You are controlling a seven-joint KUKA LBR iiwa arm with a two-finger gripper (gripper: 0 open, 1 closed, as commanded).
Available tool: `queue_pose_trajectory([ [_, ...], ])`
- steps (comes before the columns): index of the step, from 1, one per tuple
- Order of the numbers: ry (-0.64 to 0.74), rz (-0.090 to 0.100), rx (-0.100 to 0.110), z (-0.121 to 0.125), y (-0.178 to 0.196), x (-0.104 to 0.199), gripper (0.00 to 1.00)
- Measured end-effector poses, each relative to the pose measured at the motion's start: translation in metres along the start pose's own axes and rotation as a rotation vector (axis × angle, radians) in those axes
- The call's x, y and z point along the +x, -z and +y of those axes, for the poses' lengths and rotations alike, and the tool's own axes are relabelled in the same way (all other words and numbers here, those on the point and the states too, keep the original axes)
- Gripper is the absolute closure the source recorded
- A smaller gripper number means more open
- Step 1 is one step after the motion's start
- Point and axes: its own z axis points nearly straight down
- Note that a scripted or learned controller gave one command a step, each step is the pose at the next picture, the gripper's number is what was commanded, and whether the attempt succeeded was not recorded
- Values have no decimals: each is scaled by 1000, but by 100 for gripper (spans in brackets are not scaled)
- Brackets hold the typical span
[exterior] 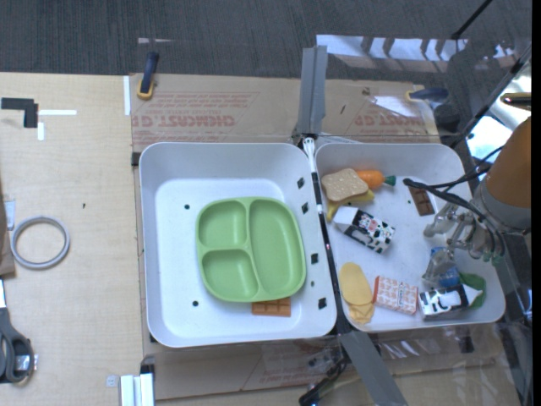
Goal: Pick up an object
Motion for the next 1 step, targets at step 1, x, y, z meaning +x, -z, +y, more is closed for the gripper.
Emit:
queue_pose_trajectory([
  [1,-156,-23,-4,-13,6,43,0],
])
